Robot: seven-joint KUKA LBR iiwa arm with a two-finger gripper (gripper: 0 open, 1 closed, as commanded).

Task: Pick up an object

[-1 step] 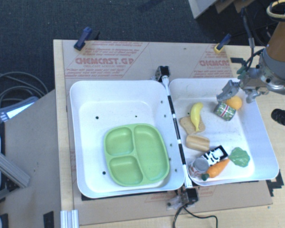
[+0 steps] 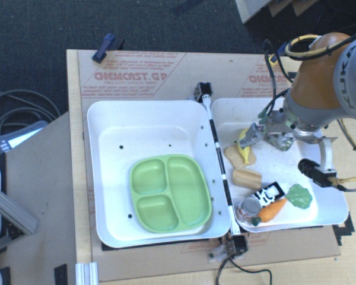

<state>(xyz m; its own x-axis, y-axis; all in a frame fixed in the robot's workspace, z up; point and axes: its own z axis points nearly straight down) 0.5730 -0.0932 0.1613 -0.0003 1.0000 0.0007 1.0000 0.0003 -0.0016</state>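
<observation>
Divided tray (image 2: 169, 193) in left bin (image 2: 107, 123); carrot (image 2: 270, 210), banana (image 2: 245, 146) in right bin (image 2: 225, 108).

My arm (image 2: 320, 70) comes in from the right edge of the camera view, the orange band high near the top right and the grey wrist (image 2: 308, 114) bent downward below it. My pincer (image 2: 253, 134) points to the left and slightly down, low over the right side of the worktop. Whether its fingers are apart or together I cannot tell from this slant. Cables loop along my upper arm.
</observation>
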